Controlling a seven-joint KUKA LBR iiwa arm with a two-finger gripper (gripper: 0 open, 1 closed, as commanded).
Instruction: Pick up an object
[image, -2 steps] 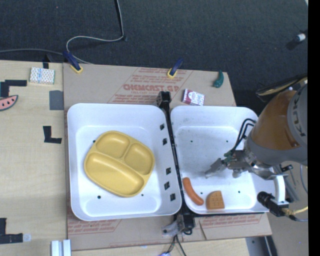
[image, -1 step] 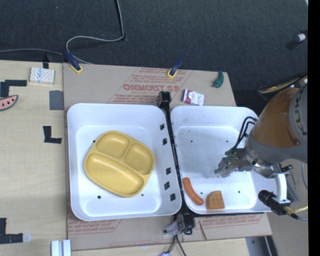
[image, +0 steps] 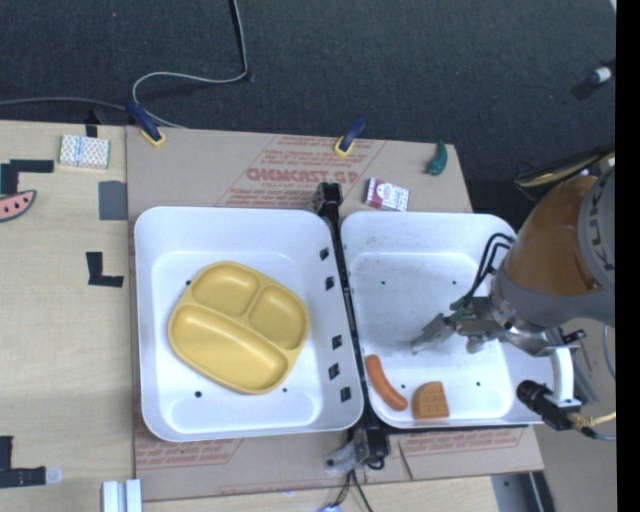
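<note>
In the right bin (image: 420, 238), close to its near wall, a tan cracker-like toy square (image: 431, 401) is lying, and just to its left a small orange sausage (image: 386, 383) is lying at a slant; the two are near each other but not touching. A little further in, the gripper (image: 438, 334) is hanging above the bin floor with its fingers spread, and nothing is sitting between them. The grey arm is reaching in from the right side. In the left bin (image: 150, 300), a yellow divided plate (image: 238, 325) is resting in the middle. Behind the bins, a small red packet (image: 385, 194) is lying on the cardboard sheet (image: 290, 170).
</note>
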